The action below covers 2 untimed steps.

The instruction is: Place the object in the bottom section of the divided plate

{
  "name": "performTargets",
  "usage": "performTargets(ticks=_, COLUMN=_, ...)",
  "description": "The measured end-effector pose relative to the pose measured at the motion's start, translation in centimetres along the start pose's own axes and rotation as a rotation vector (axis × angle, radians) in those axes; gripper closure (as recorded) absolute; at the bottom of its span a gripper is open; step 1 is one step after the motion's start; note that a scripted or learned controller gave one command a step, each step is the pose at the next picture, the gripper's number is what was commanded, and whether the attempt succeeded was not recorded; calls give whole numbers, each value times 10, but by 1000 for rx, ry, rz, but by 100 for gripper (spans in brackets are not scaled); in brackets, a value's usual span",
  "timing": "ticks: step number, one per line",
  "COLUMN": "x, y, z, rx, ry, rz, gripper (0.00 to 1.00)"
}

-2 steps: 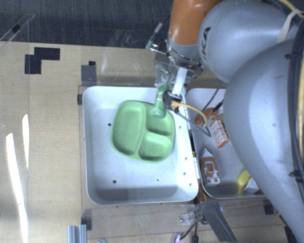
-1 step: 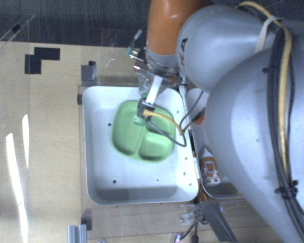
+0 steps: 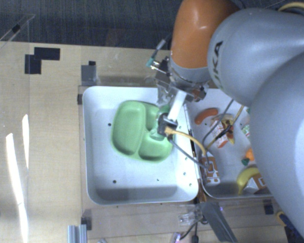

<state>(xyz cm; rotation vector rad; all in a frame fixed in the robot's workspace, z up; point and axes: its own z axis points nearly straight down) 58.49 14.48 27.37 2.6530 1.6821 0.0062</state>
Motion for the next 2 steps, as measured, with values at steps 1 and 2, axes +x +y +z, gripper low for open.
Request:
performTargets(ticks=1, x=17, y=-4, z=-5, rx=0, ry=0, rz=72, gripper=100)
performTargets(ticks=2, x=17, y=-5, z=-5, rx=0, ry=0, rz=71, gripper=0)
